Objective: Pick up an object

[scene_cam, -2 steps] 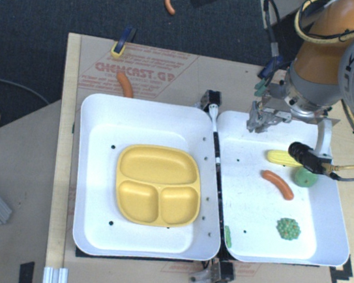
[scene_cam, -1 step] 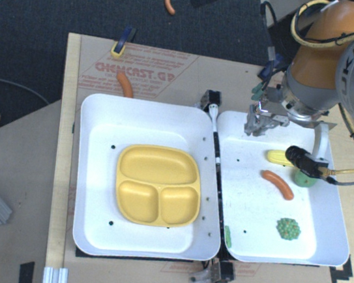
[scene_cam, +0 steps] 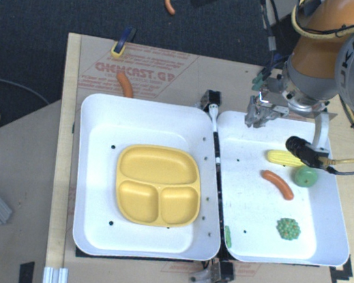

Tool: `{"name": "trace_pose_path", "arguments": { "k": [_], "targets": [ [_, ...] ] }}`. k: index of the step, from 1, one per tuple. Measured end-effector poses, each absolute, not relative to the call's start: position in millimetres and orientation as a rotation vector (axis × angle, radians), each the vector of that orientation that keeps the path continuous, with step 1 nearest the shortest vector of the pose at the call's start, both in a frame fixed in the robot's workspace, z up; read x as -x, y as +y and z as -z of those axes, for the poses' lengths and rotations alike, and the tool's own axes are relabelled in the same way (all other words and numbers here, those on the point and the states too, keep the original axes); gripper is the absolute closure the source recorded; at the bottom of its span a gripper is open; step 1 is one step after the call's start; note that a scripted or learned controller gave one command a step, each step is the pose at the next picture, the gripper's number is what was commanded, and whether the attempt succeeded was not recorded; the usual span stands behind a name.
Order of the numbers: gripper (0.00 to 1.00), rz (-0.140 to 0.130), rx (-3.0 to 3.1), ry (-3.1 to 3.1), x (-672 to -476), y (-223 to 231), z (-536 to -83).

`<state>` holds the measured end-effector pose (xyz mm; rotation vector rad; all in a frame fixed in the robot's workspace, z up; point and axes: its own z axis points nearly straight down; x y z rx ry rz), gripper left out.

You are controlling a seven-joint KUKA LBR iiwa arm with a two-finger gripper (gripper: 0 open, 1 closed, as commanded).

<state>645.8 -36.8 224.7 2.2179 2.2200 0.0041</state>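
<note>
Jaws: the two-finger gripper (scene_cam: 257, 120) hangs over the far-left corner of the right bin, its short metal fingers slightly parted, nothing between them.

Near row, right bin: green bumpy broccoli-like toy (scene_cam: 288, 229), lying alone on the floor towards the near right side. A small green sliver (scene_cam: 227, 235) lies by the bin's left wall.

Near row, left bin: shallow white bin on the left (scene_cam: 86, 177) bearing a yellow plastic three-compartment tray (scene_cam: 158, 185), one wide compartment at the far side and two smaller ones at the near side, set about in the middle of the floor.

Middle row, right bin: orange-red toy sausage (scene_cam: 278, 184), lying slantwise near the middle; a round green toy fruit (scene_cam: 305, 176) just beyond it to the right; a yellow toy corn cob (scene_cam: 284, 159) lying flat, its right end close to the green fruit. All three are well apart from the gripper.

Container: shallow white bin on the right (scene_cam: 331, 213).

Far row, bench: second orange sausage (scene_cam: 125, 84) on the brown cardboard sheet (scene_cam: 154, 71) beyond the left bin; a blue-and-yellow clip (scene_cam: 121, 42) at that sheet's far edge.

Farthest: small orange piece (scene_cam: 170, 4) on the dark floor; grey arm with its orange band (scene_cam: 329, 28) entering from the right.
</note>
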Motion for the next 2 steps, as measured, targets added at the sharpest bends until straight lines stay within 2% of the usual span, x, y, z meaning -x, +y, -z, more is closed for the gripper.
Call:
{"name": "trace_pose_path", "arguments": {
  "k": [1, 2],
  "targets": [
    [1.0, -0.001, -2.221, 2.223, -635.5, -32.0, -235.1],
    [1.0, 0.001, -2.221, 2.222, -636.8, -29.9, -232.8]
  ]
}}
